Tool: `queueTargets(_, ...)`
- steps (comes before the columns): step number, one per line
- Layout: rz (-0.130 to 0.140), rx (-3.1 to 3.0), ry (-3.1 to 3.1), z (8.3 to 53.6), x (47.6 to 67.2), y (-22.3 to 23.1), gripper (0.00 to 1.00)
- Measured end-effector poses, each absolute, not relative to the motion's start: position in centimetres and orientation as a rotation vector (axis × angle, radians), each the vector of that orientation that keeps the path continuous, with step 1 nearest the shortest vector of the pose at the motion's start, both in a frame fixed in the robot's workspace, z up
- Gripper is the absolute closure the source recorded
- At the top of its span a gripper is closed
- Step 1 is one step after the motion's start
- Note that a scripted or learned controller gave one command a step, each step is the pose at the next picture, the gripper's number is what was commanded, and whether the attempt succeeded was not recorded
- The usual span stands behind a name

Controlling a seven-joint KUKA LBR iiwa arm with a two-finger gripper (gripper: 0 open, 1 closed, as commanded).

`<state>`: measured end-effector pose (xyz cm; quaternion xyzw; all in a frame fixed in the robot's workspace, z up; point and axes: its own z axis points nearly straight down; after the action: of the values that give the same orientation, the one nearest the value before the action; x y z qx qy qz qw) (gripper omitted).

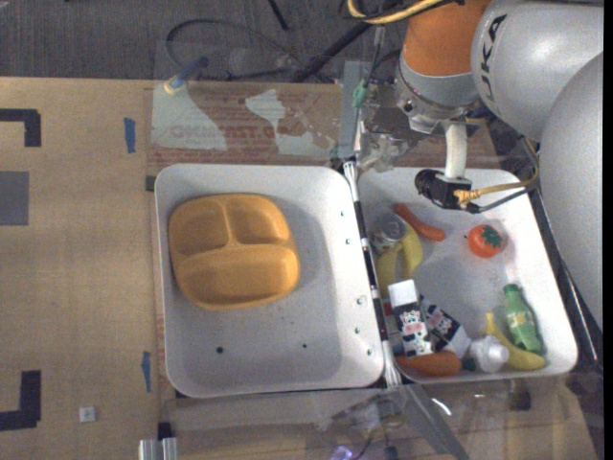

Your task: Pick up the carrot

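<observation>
Pale wooden bench [77, 257] first, bearing a shallow white right-hand bin [460, 278]. Over that bin's far left corner hangs the grey arm's two-finger gripper [381, 151]; whether its grip is open or closed I cannot tell. A slender orange carrot [420, 221] lies in the bin's far left part, just nearward of the gripper, its long axis slanting far-left to near-right.

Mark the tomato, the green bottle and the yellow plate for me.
tomato [486, 241], camera view, its red body
green bottle [521, 322], camera view, its middle
yellow plate [235, 284], camera view, its bare large compartment
</observation>
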<state>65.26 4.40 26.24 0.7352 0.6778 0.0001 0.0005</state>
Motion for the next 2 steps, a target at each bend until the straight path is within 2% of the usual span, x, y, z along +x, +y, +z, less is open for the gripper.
queueTargets(1, -0.001, 2.195, 2.249, 11.0, 64.2, 10.5, 1.0)
queueTargets(2, 0.002, 2.194, 2.248, 12.1, 64.3, 10.6, 1.0)
